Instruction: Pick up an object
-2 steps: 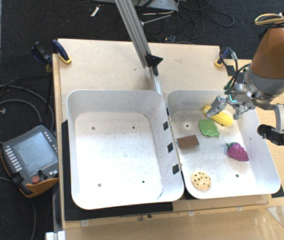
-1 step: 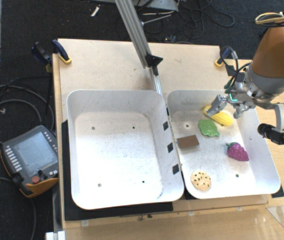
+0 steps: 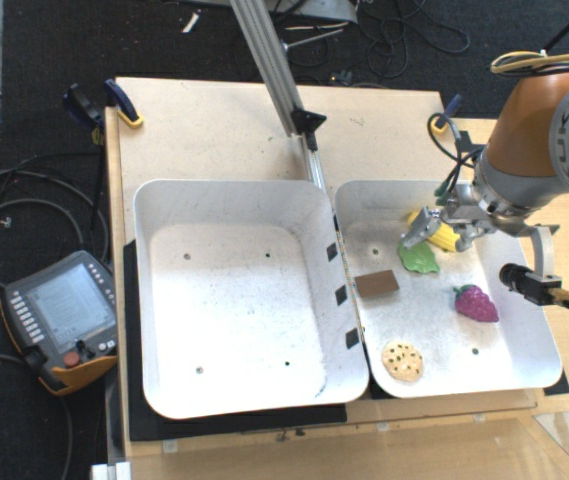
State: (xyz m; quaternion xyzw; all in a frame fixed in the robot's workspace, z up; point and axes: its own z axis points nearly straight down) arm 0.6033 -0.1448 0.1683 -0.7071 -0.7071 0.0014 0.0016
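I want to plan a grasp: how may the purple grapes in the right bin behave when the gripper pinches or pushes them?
The purple grapes look lumpy, so flat fingers may slip. They look like a small, light toy and may slide on the smooth right bin.

Yellow toy (image 3: 442, 234) lies at the gripper (image 3: 442, 230) tips; green piece (image 3: 419, 258) just below-left; purple grapes (image 3: 476, 303), brown block (image 3: 376, 285), cookie (image 3: 402, 360) farther off.
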